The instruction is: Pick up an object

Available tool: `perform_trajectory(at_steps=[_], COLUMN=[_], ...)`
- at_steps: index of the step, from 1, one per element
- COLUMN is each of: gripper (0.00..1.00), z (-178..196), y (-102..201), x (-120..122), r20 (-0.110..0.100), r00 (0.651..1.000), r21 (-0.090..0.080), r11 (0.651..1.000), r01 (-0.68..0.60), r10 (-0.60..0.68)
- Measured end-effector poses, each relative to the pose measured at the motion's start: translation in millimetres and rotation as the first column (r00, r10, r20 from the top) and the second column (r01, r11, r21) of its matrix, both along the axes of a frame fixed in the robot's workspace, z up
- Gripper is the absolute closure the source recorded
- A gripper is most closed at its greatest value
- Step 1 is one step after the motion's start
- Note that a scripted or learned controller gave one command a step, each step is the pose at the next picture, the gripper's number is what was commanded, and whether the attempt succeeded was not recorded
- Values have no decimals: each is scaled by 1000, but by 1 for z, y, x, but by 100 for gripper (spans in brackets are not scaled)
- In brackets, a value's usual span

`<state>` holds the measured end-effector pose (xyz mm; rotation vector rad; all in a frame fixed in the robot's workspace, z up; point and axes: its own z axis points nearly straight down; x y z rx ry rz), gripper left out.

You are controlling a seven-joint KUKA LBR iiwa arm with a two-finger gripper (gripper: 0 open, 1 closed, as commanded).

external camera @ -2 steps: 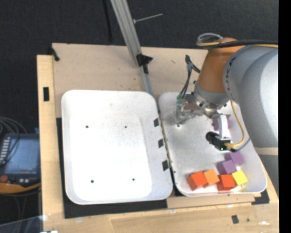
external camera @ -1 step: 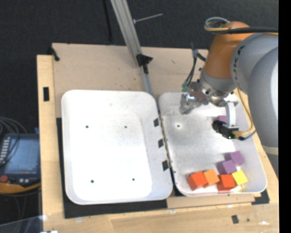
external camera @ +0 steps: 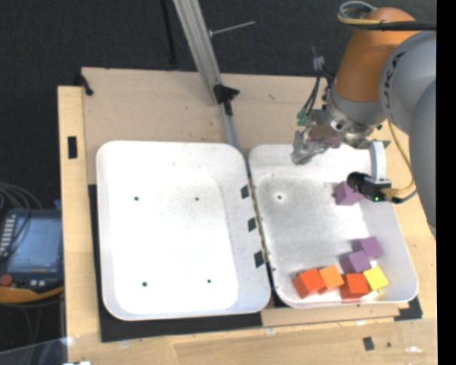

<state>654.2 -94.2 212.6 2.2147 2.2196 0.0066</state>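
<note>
My gripper (external camera: 304,152) hangs over the far edge of the right bin (external camera: 304,219), near its back left corner, with nothing visible between its fingers. A purple block (external camera: 346,194) lies by itself in the right bin, right of and nearer than the gripper. At the bin's near right corner sits a cluster: two purple blocks (external camera: 362,254), orange blocks (external camera: 321,280), a red-orange block (external camera: 356,284) and a yellow block (external camera: 376,277).
The left bin (external camera: 171,226) sits beside the right one, joined by black clips (external camera: 251,223). A slanted metal pole (external camera: 205,59) rises behind the bins. A black cable fitting (external camera: 368,185) hangs off the arm near the lone purple block. A teach pendant (external camera: 23,249) rests at far left.
</note>
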Motion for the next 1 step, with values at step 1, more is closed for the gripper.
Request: perform_trajectory(at_steps=[1], gripper=[100], z=[-3], y=[50], x=[-1], r20=[-8], r00=[1000], r21=[2], r11=[1000], r01=[-4], r10=[4])
